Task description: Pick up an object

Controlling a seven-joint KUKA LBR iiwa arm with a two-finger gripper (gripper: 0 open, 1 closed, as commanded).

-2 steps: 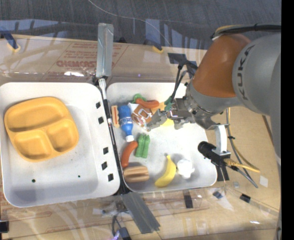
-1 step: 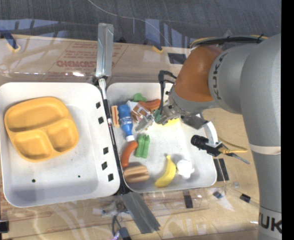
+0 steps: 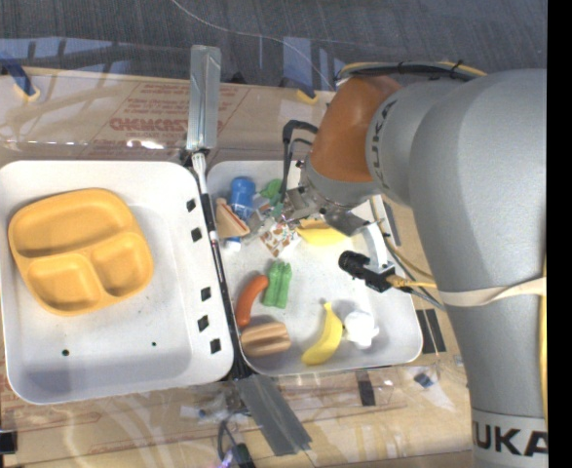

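**Gripper low at the right bin's far edge, grasp unreadable**

Gripper state cannot be told; the wrist hides it. A yellow divided plate lies in the left bin, toward its far-left corner. In the right bin, a small patterned box sits just beside the gripper, near the far edge, and is the likeliest target. It looks light and stiff, possibly slick, so pinch its flat sides. A toy sausage and a banana lie nearer the front edge.

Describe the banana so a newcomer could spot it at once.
Look in the right bin, along its near edge. The banana lies there, between a bun and a white lump. It is the curved yellow piece in that corner.
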